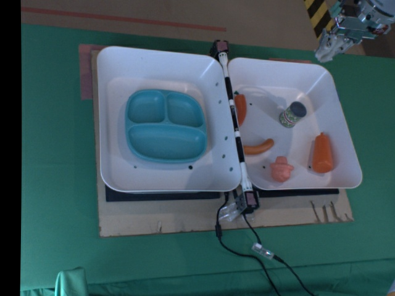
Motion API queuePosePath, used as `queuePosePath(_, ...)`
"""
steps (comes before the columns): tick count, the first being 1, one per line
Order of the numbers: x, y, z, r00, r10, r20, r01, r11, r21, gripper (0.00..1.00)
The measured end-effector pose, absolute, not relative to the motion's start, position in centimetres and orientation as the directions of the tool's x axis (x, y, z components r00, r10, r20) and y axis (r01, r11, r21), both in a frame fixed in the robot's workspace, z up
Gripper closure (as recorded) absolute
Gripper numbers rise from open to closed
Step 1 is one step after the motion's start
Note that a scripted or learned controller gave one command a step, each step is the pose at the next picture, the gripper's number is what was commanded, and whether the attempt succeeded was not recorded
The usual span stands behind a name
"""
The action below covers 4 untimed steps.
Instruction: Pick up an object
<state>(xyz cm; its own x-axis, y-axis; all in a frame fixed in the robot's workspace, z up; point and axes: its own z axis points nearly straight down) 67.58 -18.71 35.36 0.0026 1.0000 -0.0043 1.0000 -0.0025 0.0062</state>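
Camera view: can (292, 114) between orange carrot (321, 153) and hot dog (258, 146).

we take this for a robotics lab or test cell: two white bins (290, 179) sit on cardboard (160, 217) over a green-covered tabletop (55, 165), cables (259, 251) trail from a bracket between them, yellow-and-black hazard tape (316, 2) marks the floor, and toy food (322, 153) serves as props.

Glossy white plastic bins (160, 60)
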Motion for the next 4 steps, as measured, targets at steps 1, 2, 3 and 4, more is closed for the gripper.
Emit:
queuePosePath(1, 62.2, -18.8, 33.8, 0.005, 1.0, -0.004, 1.0, -0.005, 0.004, 1.0)
queuePosePath(2, 58.0, -17.6, 32.0, 0.005, 1.0, -0.003, 1.0, -0.005, 0.003, 1.0)
queuePosePath(3, 63.8, -16.5, 35.6, 0.003, 1.0, -0.003, 1.0, -0.003, 0.006, 1.0)
queuePosePath(4, 67.6, -18.8, 32.0, 0.004, 1.0, -0.005, 1.0, -0.004, 0.006, 1.0)
